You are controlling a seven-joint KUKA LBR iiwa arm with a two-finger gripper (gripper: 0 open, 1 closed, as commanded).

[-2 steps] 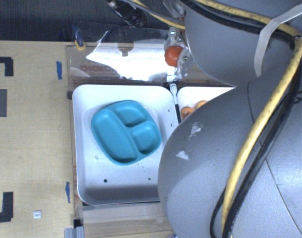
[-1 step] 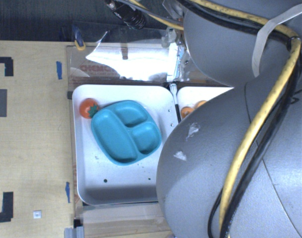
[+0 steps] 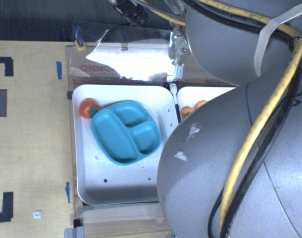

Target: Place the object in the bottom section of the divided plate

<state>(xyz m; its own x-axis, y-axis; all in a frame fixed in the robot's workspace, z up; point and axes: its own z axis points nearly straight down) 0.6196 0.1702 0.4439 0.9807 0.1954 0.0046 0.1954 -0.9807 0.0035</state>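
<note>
At the far left, the pale wooden desk (image 3: 32, 133) carries black tape marks: one near its far edge, a grey-black patch below it, and one near the front edge. Two short strips of blue tape (image 3: 59, 69) sit along the desk's right margin, one far and one near.

Next comes the left white bin (image 3: 116, 187), one of two. At its far left corner lies one orange round object (image 3: 85, 108) with a dark green bit on its right side, touching the rim of the plate. One teal divided plate (image 3: 125, 131) lies tilted in the bin's far half; it has three sections, one large along the left and near side and two smaller toward the far right. All three sections look bare. A few small dark specks dot the bin floor nearer the front.

Beyond the bins a clear sheet (image 3: 131, 58) catches a bright glare.

The right white bin (image 3: 210, 92) shows as a far strip; two orange objects (image 3: 193, 107) sit at its far left, just beside the divider between the bins, partly hidden by the arm.

One grey arm (image 3: 230, 157) covers the right side of the scene, with a yellow cable (image 3: 260, 133) running down it. I cannot tell whether the claw is apart or together, since the arm's bulk hides it.
</note>
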